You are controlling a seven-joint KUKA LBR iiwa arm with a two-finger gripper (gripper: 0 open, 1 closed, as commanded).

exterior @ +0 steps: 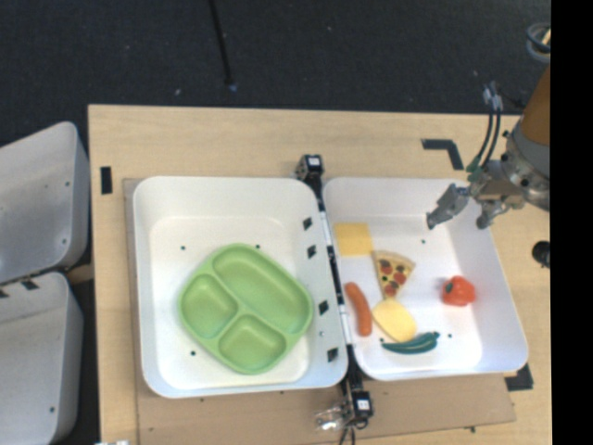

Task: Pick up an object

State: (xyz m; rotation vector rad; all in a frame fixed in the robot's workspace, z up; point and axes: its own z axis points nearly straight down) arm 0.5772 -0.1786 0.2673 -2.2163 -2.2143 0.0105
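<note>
The gripper [466, 209] hung open and empty over the right bin's [496, 276] far corner. A tomato [458, 291] lay just below it, beside a pizza slice [393, 272].

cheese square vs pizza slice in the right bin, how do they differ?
The cheese square is plain yellow; the pizza slice is orange-yellow with red spots. The cheese square has four sides, the pizza slice is a wedge. The cheese square lies farther up the bin, the pizza slice below and to its right. Both lie flat.
</note>
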